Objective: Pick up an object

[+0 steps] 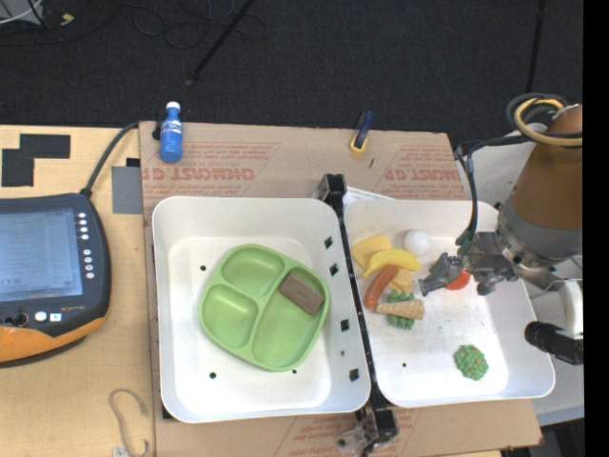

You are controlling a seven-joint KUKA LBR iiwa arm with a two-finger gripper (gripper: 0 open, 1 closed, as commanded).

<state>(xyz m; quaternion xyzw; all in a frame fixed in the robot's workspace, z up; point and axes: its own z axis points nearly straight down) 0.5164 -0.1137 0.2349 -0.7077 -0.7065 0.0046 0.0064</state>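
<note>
In the right bin (519, 374) lies a cluster of toy food: a yellow banana piece (374, 248), a white ball (417, 241), an orange-red sausage (380, 284), a corn cob (401, 307) and a green broccoli (470, 361) apart at the front. My gripper (445, 274) hangs low over the bin, just right of the cluster. A small red-orange piece (459, 279) shows at its fingers, but I cannot make out whether it is held. The left bin (181, 350) holds a green divided plate (262, 305) with a brown block (304, 293) on it.
A blue bottle (170, 132) stands behind the left bin, and a blue-and-yellow clamp (361, 133) behind the right one. A tablet-like pendant (48, 265) lies at the far left. The arm's grey body (547, 198) rises over the right bin's far right side.
</note>
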